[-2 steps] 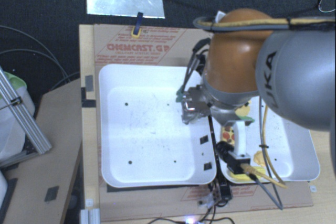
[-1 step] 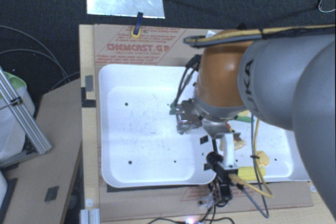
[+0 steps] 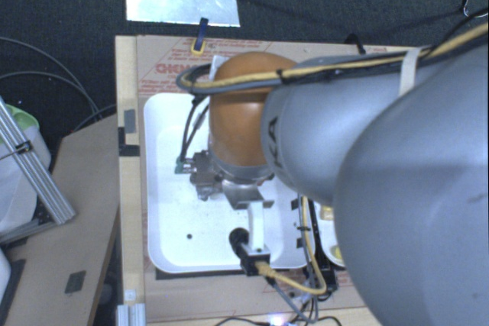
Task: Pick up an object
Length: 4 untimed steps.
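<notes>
Camera view. The arm [image 3: 367, 156] reaches in from the right and covers most of the frame; its orange band [image 3: 238, 114] sits over the left bin [image 3: 164, 164]. Below the band, the tool [image 3: 229, 191] hangs low over the middle of that bin. Whether it is open or closed cannot be told from this angle, as the wrist housing masks its working end.

Step in hand, by judgement: a descent or grasp attempt inside the left bin. No object is seen held, so the pick cannot be counted as made.

Containers. The bare floor of the left bin, on its left and near sides, shows one small dark speck [image 3: 189, 236], too small to identify. The task's object cannot be located; if present, it lies beneath the wrist. The right bin [image 3: 330, 219] shows as a sliver, contents undeterminable.

Next move, by judgement: a straight lift is needed to reveal any catch.
</notes>
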Available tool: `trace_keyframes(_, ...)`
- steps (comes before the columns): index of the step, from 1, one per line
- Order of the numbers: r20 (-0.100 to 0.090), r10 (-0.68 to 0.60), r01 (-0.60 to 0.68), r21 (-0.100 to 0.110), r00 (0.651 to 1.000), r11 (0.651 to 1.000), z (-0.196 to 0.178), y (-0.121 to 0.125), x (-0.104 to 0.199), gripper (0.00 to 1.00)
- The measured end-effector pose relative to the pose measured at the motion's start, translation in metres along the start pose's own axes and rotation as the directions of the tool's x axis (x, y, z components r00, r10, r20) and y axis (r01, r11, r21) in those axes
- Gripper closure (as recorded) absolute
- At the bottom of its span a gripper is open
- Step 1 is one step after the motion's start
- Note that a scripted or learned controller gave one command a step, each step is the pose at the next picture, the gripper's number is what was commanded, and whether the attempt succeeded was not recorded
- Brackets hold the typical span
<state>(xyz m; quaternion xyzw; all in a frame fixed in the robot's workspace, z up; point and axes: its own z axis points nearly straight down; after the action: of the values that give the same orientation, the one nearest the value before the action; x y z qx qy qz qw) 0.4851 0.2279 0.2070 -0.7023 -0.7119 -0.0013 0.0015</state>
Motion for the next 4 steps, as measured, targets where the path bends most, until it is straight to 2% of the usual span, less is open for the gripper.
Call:
trace_keyframes(1,0.005,0.016,-0.016,0.004,1.000,1.000,0.052,0.000,-0.047,1.00)
trace_keyframes(2,0.004,0.011,-0.011,-0.013,1.000,1.000,0.083,0.146,-0.053,1.00)
trace_keyframes(3,0.004,0.015,-0.015,-0.009,1.000,1.000,0.013,0.185,-0.096,1.00)
trace_keyframes(4,0.002,0.012,-0.012,0.005,1.000,1.000,-0.007,0.068,-0.093,1.00)
